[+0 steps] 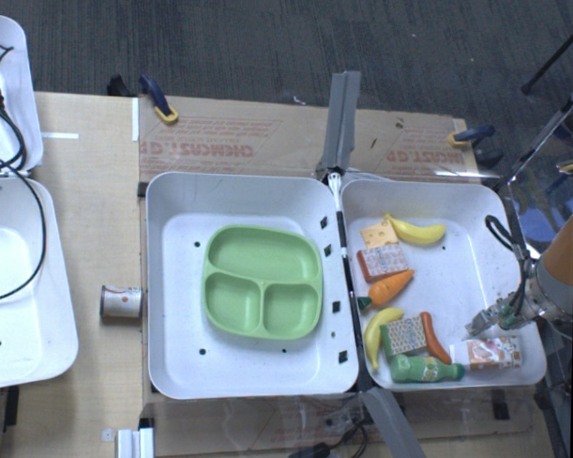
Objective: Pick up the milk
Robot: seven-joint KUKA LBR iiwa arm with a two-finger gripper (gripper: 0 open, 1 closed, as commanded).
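Observation:
The milk (493,354) is a small white carton with orange-red print. It lies on its side in the front right corner of the right bin (475,197). My gripper (491,322) hangs at the bin's right side, just behind and above the carton, at the end of the arm coming in from the right. Nothing shows held in the gripper, and the milk rests on the bin floor.
In the right bin, left of the milk, lie a green bottle (424,370), a red sausage (436,338), a small box (406,336), two bananas (417,232), a carrot (390,287), cheese (378,234) and a red-white packet (384,262). A green divided plate (263,283) sits in the left bin.

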